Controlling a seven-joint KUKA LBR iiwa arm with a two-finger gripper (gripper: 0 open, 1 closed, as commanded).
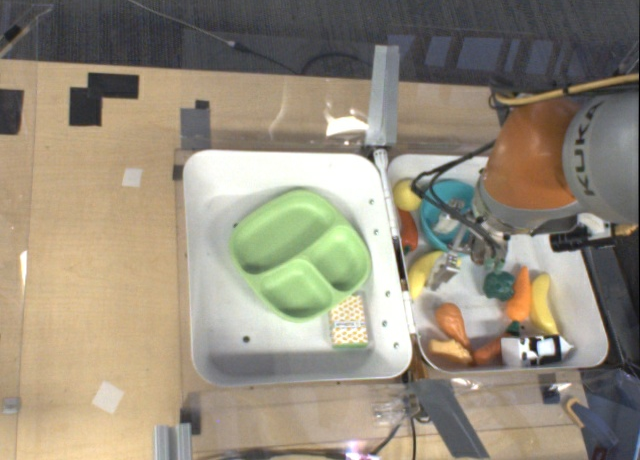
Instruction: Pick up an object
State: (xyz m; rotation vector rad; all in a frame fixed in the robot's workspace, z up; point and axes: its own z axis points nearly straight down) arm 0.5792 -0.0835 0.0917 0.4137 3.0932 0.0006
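Reaching step: gripper (452, 266) hovers over toy banana (424, 271) at bin's (596, 348) nine o'clock; grip state unreadable; next, descend squarely.

In your left bin (200, 348) a divided plate (298, 253) lies mid-bin, a small box (349, 322) touching its near right edge. Your right bin (596, 343) holds toy food; the bottle (535, 349) lies nearest, right.

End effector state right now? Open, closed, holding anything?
End effector: cannot be told if open or closed; it sits low over the right bin among the toy food, nothing visibly held.
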